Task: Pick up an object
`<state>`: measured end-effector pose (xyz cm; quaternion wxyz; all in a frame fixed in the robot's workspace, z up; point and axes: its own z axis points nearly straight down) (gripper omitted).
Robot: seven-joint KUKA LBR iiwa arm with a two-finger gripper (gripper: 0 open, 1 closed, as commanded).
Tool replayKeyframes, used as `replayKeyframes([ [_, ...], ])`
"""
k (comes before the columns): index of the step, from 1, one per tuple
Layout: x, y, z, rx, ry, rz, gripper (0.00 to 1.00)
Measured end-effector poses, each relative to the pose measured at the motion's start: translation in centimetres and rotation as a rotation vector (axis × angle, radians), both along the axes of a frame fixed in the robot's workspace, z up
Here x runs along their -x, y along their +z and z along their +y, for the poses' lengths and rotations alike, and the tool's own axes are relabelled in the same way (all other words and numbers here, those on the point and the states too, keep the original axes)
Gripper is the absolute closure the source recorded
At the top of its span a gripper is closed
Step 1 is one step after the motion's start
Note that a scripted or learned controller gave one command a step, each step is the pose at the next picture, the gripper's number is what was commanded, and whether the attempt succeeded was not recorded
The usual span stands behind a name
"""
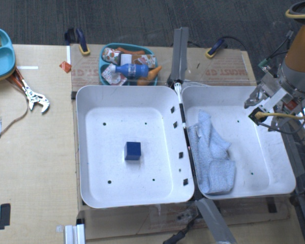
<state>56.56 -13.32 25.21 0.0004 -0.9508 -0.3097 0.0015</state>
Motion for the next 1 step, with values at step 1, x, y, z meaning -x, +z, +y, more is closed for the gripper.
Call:
replayKeyframes([
  [1, -2.23, -0.44, -6.06, 0.000, 0.466, -0.001, 0.00],
])
